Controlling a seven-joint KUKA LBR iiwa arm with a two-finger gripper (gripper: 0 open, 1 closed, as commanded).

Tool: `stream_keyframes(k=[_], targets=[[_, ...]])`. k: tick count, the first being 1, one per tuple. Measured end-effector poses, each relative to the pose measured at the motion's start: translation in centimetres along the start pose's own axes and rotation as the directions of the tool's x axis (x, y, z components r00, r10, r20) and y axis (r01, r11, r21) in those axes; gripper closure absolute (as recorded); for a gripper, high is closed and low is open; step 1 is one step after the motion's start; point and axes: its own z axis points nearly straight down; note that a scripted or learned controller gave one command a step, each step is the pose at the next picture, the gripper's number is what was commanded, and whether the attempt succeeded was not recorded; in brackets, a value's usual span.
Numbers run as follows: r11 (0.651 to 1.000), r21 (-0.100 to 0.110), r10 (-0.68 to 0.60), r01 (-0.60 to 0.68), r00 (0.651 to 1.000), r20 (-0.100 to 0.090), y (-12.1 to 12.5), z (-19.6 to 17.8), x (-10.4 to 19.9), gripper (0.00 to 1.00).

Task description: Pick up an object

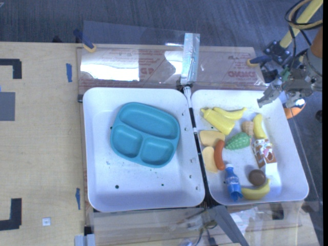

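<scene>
From my seat the hand (287,88) hangs at the right edge of the frame, just above the upper right corner of the right bin (297,152), holding nothing; I cannot tell how it is set. The toys lie crowded in that bin: a yellow banana (224,118) at its top, a green piece (237,141) mid-bin, a blue bottle (232,182) low down. I would aim for the banana, since it lies nearest with some bare floor beside it, and descend straight, clear of the rim.
</scene>
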Motion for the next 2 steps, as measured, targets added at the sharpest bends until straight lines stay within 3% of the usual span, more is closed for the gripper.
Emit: stream_keyframes(k=[1, 2], targets=[[0.999, -0.01, -0.03, 0.03, 1.0, 0.004, -2.8, -6.3, 0.9, 0.0], [0.998, 0.01, -0.062, 0.062, 0.998, -0.003, -7.6, 9.8, -0.1, 0.0]])
